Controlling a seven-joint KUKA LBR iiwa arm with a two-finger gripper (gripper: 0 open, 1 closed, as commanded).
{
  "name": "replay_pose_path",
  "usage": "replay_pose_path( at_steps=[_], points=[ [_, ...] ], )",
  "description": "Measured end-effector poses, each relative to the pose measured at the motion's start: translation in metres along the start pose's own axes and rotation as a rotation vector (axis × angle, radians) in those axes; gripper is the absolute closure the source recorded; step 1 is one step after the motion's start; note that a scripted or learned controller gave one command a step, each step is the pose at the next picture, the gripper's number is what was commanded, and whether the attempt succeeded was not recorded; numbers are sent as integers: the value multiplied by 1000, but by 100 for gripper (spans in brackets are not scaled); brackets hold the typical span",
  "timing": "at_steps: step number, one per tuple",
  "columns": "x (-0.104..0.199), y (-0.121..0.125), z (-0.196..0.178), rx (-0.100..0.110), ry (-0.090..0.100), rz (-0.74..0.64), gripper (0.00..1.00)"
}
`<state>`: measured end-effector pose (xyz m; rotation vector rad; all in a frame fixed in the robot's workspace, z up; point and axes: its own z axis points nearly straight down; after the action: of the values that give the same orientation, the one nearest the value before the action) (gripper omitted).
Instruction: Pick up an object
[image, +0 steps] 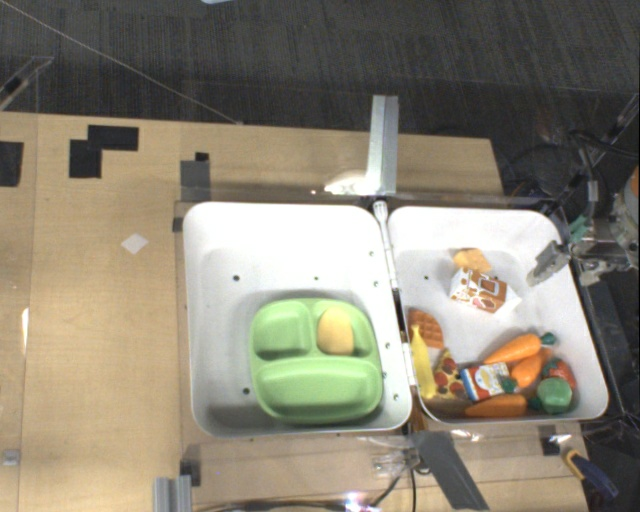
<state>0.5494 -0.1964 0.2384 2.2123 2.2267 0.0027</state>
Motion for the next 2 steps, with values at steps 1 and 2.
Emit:
replay_pose_path(
  at_steps=[1,2],
  points=[
    [30,-9,95,1,0,3,0],
    [30,-7,84,-5,-1,2,100]
  ],
)
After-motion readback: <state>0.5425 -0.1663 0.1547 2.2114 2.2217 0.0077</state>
